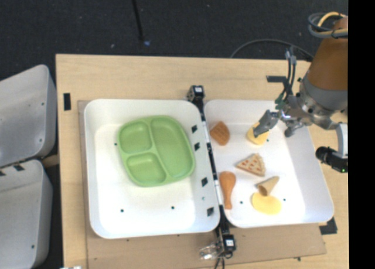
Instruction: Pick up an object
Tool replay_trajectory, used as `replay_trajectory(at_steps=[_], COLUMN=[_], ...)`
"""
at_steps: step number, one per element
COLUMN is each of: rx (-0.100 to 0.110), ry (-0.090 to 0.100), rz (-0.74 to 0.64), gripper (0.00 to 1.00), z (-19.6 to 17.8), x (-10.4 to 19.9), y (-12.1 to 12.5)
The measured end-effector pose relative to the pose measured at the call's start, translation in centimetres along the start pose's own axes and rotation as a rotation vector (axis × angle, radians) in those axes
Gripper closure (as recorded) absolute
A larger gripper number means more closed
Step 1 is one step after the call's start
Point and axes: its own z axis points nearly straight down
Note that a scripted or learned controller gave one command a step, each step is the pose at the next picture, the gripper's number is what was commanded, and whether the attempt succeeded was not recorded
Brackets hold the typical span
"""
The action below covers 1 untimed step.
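Gripper (265, 126) is seen over the right bin (304, 168), at the yellow food piece (256, 136).

The yellow piece is placed near the far edge of the right bin, approx. at its middle; the gripper tip is touching it or just above it, and it cannot be told if the fingers are released or clenched. In the same bin a brown nugget (220, 133) is found at the far-left part, a pizza slice (252, 165) in the centre, a drumstick (227, 187) along the left edge, and a cone (269, 186) w/ a yellow chip (266, 204) near the front edge. A green divided tray (156, 150) is laid in the left bin (99, 203).
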Motion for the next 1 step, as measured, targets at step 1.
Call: replay_trajectory(at_steps=[1], rx=[0.003], ry=[-0.001], rz=[0.002], gripper=[0.00], z=[4.53], x=[-0.73], y=[-0.48])
